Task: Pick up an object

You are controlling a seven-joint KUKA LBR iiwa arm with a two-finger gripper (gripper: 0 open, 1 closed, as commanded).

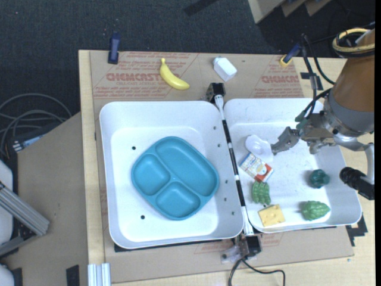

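Observation:
The right bin (297,109) holds several small objects: a white lump (256,143), a red and white carton (256,167), a green broccoli-like piece (260,192), a yellow cheese wedge (271,215), a light green leafy piece (314,209) and a dark teal ball (318,178). My gripper (299,144) hangs over the upper middle of this bin, right of the white lump and up-left of the teal ball. Its two fingers stand apart, open, with nothing between them.
A blue divided plate (174,176) lies in the left bin (119,124). On the bench behind the bins lie a yellow banana (172,77) and a white block (225,68). A black fitting (357,181) juts in at the right bin's right edge.

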